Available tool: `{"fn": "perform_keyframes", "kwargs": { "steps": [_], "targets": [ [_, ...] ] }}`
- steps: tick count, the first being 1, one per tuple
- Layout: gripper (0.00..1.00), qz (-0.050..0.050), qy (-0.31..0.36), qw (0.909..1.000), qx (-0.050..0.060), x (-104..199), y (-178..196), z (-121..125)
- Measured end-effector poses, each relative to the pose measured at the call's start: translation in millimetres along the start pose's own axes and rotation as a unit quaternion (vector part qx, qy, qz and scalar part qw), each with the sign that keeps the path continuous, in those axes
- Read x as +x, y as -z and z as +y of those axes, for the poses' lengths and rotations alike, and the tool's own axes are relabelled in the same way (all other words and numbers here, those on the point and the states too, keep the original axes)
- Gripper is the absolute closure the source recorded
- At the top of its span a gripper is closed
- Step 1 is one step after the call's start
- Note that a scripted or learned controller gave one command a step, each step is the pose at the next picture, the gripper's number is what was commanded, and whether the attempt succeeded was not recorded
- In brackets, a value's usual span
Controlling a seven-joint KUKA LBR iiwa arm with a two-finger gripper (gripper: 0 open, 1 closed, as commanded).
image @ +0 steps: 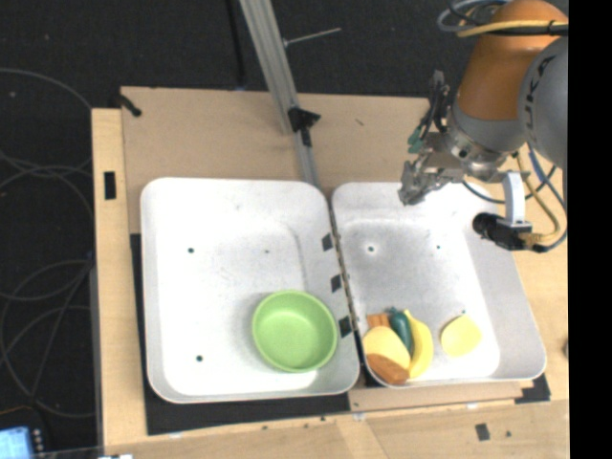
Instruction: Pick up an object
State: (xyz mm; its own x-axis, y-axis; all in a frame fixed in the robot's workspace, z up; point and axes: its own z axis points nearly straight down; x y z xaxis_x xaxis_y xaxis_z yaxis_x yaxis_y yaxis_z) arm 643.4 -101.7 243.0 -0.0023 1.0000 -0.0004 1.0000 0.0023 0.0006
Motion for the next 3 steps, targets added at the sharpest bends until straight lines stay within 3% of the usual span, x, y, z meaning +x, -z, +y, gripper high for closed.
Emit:
{"fn": "perform_keyframes", "kwargs": {
  "steps": [1, 3],
  "targets": [
    [1.0, 0.001, 0.0, 1.0, 0.0, 51.7, 6.8, -5.6],
    [1.0, 0.0, 0.0, 1.0, 0.0, 142.9, 4.3, 13.7]
  ]
}}
